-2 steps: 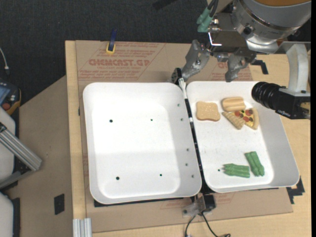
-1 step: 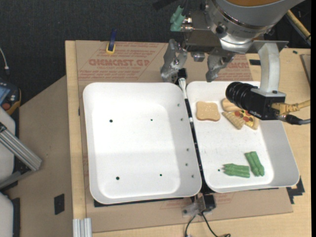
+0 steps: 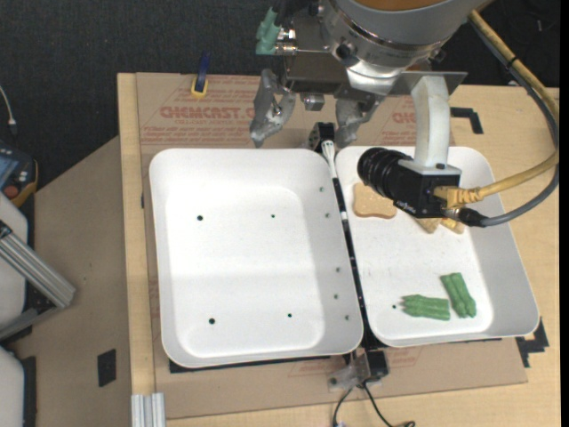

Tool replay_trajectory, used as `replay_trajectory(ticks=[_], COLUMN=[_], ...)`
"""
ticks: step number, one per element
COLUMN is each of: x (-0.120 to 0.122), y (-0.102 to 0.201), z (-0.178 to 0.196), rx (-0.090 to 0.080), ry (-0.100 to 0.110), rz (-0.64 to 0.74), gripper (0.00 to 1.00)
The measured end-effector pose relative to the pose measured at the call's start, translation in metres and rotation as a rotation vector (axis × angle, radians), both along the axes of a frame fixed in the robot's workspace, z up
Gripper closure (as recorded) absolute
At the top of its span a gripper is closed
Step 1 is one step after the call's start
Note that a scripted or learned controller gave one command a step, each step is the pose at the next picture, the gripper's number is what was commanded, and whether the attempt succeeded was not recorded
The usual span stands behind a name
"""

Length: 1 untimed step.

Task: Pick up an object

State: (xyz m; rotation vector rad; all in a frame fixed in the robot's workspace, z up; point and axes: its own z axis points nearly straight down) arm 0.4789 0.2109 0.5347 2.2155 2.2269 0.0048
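Gripper [image 3: 305,118] hanging above the far rim of the left bin [image 3: 178,185], fingers spread apart with nothing between them. In the right bin [image 3: 507,283]: a tan bread-like piece [image 3: 372,203] near its far-left corner, partly behind the black camera [image 3: 400,181]; two green pieces [image 3: 440,301] near its front edge.

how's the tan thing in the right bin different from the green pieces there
The tan piece is pale brown, flat and bread-like; the green pieces are ridged sticks. The tan piece lies at the far end, partly under a black device; the green pieces lie at the near end, uncovered. Both rest in the right bin.
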Motion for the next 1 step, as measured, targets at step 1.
replay_trajectory(ticks=[1], x=[0.0614], y=[-0.1258], z=[0.0000], rx=[-0.005], ry=[-0.002], rz=[-0.021], gripper=[0.00])
